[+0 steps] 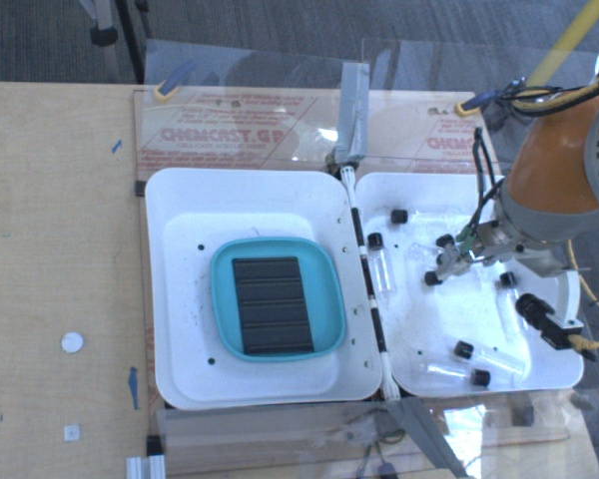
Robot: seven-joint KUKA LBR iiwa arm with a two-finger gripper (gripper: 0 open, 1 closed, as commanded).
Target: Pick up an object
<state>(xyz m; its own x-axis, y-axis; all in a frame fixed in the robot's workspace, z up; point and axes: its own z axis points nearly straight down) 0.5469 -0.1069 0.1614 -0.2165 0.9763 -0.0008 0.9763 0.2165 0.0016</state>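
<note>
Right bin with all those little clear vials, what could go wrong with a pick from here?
1. The clear vials with black caps nearly vanish against the white right bin, so a grasp may miss.
2. The vial by the divider leaves little room on that side.
3. The gripper could nudge nearby loose caps aside.

The arm [564, 158] is cut off by the right edge of the frame, so only its orange band and grey wrist show. Its bulk covers the upper right part of the right bin [419, 367]. The jaws sit low among the wrist hardware at the right of centre, too small and cluttered to tell how they stand. Several clear tubes [379, 267] with black caps lie in that bin, their bodies nearly lost against the white floor. The counter [50, 218] runs off the left edge.
</note>
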